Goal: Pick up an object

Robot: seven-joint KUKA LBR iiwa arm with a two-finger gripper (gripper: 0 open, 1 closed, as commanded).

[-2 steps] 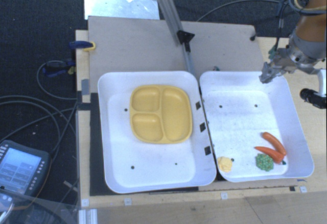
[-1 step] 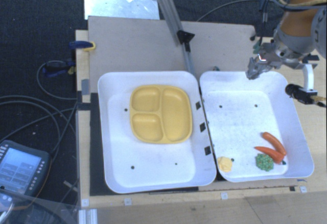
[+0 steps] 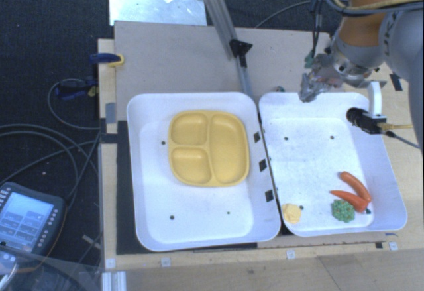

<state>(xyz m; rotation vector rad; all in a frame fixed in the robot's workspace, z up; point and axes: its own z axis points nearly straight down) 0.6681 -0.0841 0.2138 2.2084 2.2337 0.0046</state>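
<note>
Camera view, read from the left: a teach pendant [image 3: 23, 217] lies on the dark floor among cables, beside the surface [image 3: 179, 58]. The left bin [image 3: 149, 217] holds a yellow divided plate [image 3: 207, 148], flat and untouched. The right bin [image 3: 311, 150] keeps its things at its near corner: a pale yellow piece [image 3: 291, 213] by the near wall, then a green broccoli [image 3: 342, 211], with two orange sausages [image 3: 353, 191] touching or just beside it. The hand [image 3: 310, 91] hangs over the far rim of the right bin, well apart from all of these; whether it is spread or pressed together cannot be told, and nothing shows in it. By this view the pick has not begun: reach, descent, grasp and lift all remain.
</note>
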